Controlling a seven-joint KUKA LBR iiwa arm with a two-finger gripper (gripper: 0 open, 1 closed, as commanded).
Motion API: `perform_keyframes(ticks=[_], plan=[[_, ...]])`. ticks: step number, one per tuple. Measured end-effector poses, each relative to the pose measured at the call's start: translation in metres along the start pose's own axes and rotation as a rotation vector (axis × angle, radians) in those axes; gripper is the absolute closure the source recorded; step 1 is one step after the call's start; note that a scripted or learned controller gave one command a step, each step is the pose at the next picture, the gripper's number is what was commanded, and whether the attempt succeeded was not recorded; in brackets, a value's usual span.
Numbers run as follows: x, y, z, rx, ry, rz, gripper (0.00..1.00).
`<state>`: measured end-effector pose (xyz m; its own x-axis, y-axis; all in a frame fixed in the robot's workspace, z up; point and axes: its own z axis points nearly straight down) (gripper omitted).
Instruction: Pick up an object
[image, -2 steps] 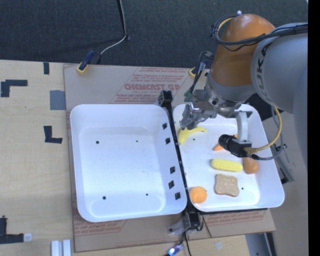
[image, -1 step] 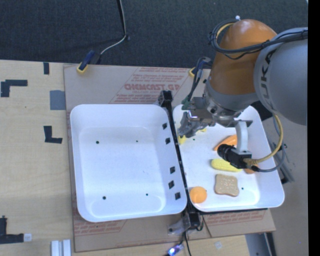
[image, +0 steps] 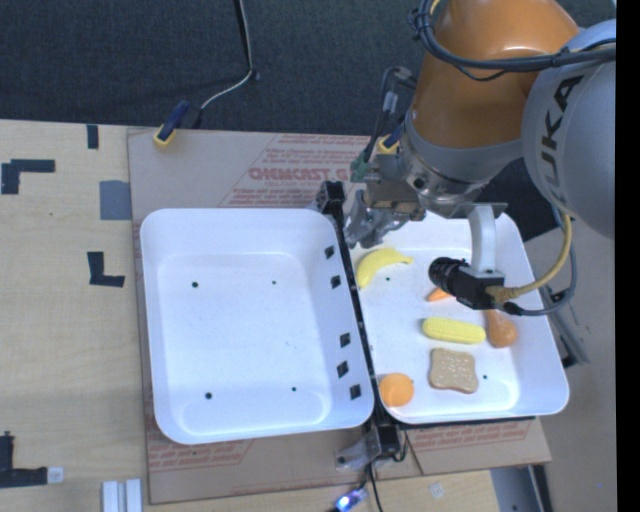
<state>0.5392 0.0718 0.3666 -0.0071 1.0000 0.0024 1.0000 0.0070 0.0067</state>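
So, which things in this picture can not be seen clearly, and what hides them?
- Gripper, camera view: dark and blurred under the arm's wrist, so its state is unclear.
- Small orange piece: mostly hidden by the black part in front of it.
- Brown item: too blurred to identify.
- Banana: upper end lies close under the gripper; contact unclear.

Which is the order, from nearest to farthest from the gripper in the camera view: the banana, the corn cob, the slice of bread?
From the gripper:
1. banana, just below it, near the divider.
2. corn cob, mid right bin.
3. slice of bread, near the front edge of the bin.
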Motion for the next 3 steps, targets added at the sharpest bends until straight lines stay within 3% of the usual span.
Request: perform_keyframes(ticks=[1,2,3], plan=[[0.001,-0.031,0.033,0.011,-0.004,0.006,1.00],[0.020,0.017,0.043,0.007,-0.004,0.005,1.00],[0.064,-0.014,-0.021,0.002,0.001,-0.001,1.00]])
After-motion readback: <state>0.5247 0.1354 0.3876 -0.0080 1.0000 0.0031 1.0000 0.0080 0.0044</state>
